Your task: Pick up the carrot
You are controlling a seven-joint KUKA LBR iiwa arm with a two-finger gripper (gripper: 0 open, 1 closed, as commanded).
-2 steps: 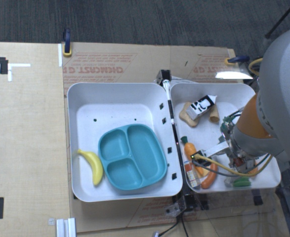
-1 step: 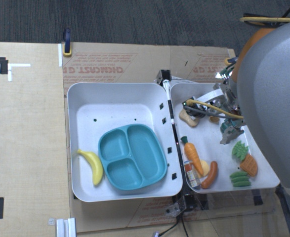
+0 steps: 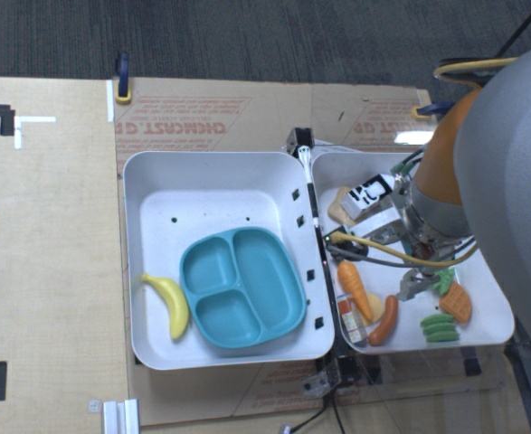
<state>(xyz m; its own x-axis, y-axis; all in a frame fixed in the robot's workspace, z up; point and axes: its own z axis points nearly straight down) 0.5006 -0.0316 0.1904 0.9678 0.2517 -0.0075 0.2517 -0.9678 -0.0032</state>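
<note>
The carrot (image 3: 354, 287) is seen at 9 o'clock of the right bin (image 3: 491, 333), touching a sausage (image 3: 384, 320). The gripper (image 3: 416, 283) is hung at 3 o'clock of the carrot; its grip state cannot be told.

Risk, as judged: the sausage or a neighbouring piece could be grabbed instead, given the crowding.

Counted: two bins, one carrot, one sausage, one banana (image 3: 169, 302), one teal tray (image 3: 243, 286).

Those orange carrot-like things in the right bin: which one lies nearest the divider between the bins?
The long plain carrot beside the sausage. The stubby one with green leaves lies near the bin's right edge.
</note>
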